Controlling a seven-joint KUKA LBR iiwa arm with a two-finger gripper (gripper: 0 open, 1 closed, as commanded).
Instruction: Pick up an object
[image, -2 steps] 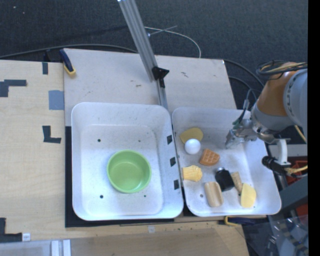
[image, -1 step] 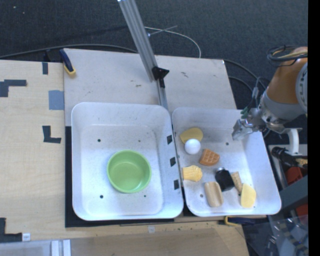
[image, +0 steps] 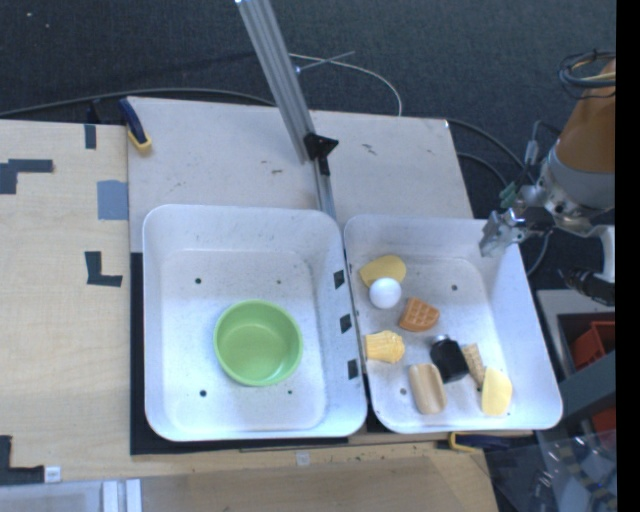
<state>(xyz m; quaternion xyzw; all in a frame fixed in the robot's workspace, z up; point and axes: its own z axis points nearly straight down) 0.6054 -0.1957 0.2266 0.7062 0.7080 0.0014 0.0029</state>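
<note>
Camera view: the pale wooden tabletop (image: 60, 300) is seen from above at a slant, bearing two shallow white plastic bins side by side, with dark carpeted floor (image: 450, 50) beyond its far edge and loose cables lying there. The left white bin (image: 170, 240) holds a round light-green plastic bowl (image: 258, 343) toward its near edge. The right white bin (image: 520, 330) holds the small things to be picked: a yellow rounded piece (image: 383, 269) and a white ball (image: 385, 293) touching it near the bin's far left corner, an orange waffle-like wedge (image: 419, 316) at the middle, a yellow corn-like piece (image: 385, 347) by the left wall, and a tan bread-like roll (image: 426, 388), a black block (image: 448, 359) and a yellow piece (image: 496, 392) along the near edge. The grey arm with its orange band (image: 585, 140) is held at the right bin's far right corner, and the hand (image: 497, 232) hangs just above that rim, apart from every item; whether it is spread or pressed together cannot be told. The approach is judged to be in hand, nothing yet grasped. A move inward over the bin and a descent onto one item would be called for next.
</note>
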